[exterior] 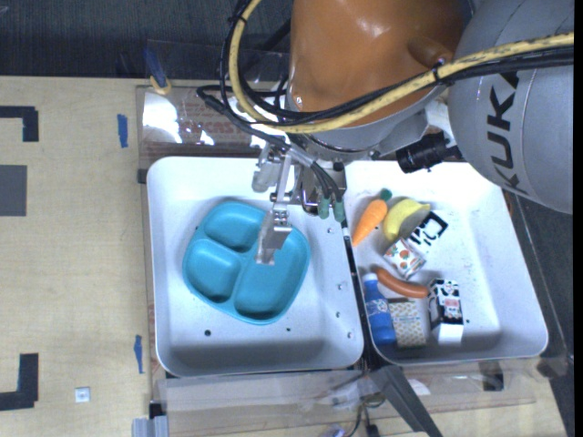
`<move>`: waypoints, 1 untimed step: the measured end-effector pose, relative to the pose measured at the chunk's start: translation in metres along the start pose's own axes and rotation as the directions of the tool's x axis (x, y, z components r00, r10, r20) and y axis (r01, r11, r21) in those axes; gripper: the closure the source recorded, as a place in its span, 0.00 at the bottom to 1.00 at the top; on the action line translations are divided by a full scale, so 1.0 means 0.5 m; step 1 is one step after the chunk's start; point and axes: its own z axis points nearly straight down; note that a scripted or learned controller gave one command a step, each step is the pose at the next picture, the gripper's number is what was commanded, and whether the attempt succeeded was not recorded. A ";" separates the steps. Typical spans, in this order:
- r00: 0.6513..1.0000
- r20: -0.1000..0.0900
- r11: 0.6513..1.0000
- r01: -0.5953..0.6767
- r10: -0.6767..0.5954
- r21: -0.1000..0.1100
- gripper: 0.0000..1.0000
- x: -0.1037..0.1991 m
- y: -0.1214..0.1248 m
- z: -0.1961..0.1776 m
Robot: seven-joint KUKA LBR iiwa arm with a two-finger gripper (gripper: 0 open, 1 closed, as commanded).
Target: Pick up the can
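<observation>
Gripper (270,237) hangs over the left bin (173,317), above the blue three-compartment plate (219,267); whether it is wide or narrow cannot be told from this angle, and nothing is seen held in it. The can (405,259), a small one with a red-and-white label, lies tilted in the right bin (510,280), well apart from the gripper and across the divide between the two bins. Around the can: a carrot (369,220) and a banana (405,215) just above it, a black-and-white printed carton (428,230) to its upper right, a sausage (401,286) touching or nearly touching below it. Lower in the same bin, a blue bottle (375,312), a speckled packet (410,324) and a small cow-patterned carton (446,304) crowd together near the front wall. Arm's orange band (364,25) and grey housing (519,89) loom over the top of both bins, with yellow and black cables (239,62) looping round. Bench top (73,244) is pale wood with black tape marks and blue tape tabs at left; dark floor along the top edge.
</observation>
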 end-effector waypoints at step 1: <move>0.741 0.000 0.741 0.671 -0.671 -0.002 0.00 0.061 0.033 0.223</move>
